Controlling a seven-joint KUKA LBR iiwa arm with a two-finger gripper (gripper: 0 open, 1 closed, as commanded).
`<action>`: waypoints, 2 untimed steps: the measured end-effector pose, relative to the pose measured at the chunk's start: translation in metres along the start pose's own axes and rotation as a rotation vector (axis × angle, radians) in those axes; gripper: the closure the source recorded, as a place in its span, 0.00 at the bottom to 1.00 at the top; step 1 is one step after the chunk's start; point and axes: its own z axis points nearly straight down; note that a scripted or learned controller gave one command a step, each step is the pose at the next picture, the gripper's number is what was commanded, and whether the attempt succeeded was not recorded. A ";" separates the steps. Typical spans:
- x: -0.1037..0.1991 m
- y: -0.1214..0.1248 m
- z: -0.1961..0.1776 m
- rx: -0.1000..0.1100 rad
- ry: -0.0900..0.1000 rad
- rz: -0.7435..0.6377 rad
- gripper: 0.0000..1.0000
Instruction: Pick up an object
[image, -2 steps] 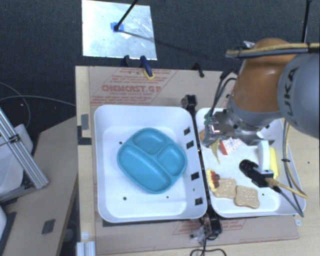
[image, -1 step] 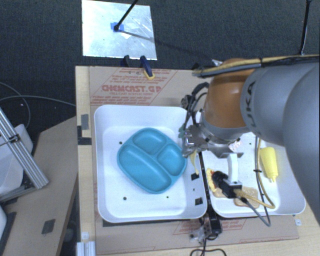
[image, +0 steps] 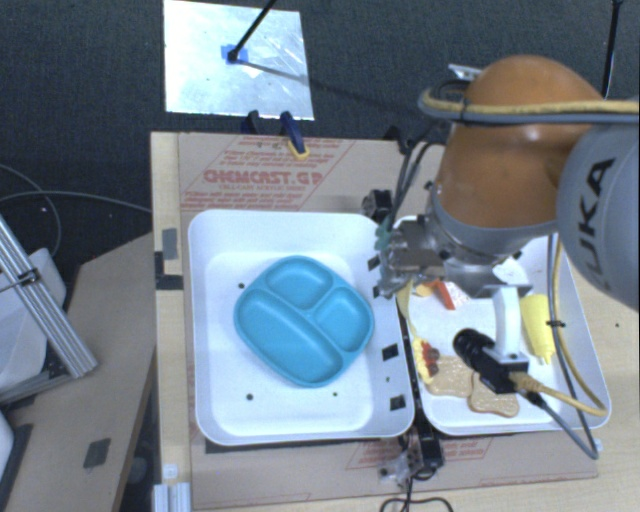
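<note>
Gripper (image: 418, 262), open or closed I cannot tell, hangs over the right bin's (image: 580, 332) left edge just beside a small orange piece (image: 441, 293), probably light, stiff plastic, best pinched across its narrow sides

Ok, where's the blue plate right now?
In the camera view the blue plate lies in the middle of the left-hand bin, away from the arm over the right-hand bin.

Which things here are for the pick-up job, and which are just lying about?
For the job: blue divided plate in the left bin; yellow piece, tan flat piece, orange-red piece in the right bin.
Just lying about: silver sheet, blue clamp, metal frame.
</note>
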 end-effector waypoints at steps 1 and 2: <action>-0.035 0.000 0.073 0.012 -0.005 0.011 1.00; -0.055 0.001 0.051 0.004 -0.004 0.009 1.00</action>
